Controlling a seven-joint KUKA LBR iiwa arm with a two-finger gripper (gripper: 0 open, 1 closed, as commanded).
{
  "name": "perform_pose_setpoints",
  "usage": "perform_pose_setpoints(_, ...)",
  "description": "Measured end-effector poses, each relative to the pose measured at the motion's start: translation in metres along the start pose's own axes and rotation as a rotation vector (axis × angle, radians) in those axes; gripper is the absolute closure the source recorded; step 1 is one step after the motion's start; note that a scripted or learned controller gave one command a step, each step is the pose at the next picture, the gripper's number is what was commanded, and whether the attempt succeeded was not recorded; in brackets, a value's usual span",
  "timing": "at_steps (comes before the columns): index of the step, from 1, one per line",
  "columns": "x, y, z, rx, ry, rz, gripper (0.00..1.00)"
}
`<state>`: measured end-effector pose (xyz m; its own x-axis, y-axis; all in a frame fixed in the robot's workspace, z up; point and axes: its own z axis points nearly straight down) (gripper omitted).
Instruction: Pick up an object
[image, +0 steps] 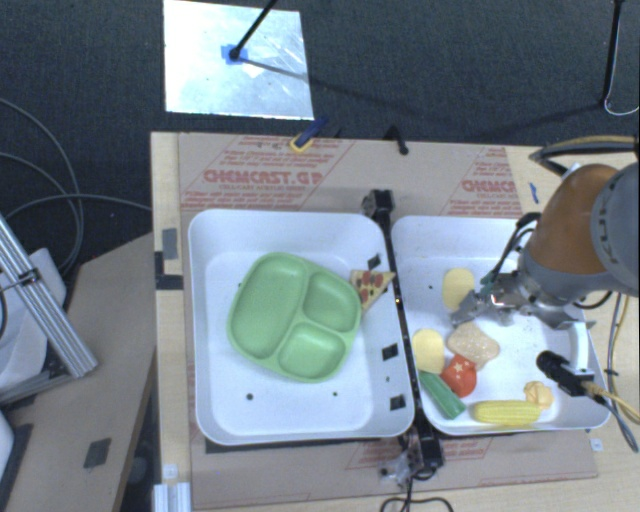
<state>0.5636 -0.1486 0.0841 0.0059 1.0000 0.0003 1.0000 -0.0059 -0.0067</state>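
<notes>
Gripper (478, 305) low over right white bin's (505, 232) middle; can't tell its state from here. I see tan bread-slice toy (473, 345) just toward near edge from it, w/ pale yellow lemon-like piece (458, 285) just far-left.

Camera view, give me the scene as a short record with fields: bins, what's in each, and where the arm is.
left bin: green divided plate; pizza slice toy at the plate's right edge
right bin: yellow lemon, yellow piece, bread slice, tomato, green vegetable, corn cob, small yellow piece
arm: reaching over the right bin
gripper: low, just above the bread slice; holding cannot be told
</notes>
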Motion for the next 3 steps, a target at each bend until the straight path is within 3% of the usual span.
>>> perform_pose_setpoints(1, 0.04, 0.077, -0.002, -0.015, 0.0, -0.016, 0.0)
perform_pose_setpoints(2, 0.009, 0.107, -0.002, -0.013, -0.002, -0.01, 0.0)
perform_pose_setpoints(3, 0.01, 0.107, -0.014, -0.014, -0.002, -0.012, 1.0)
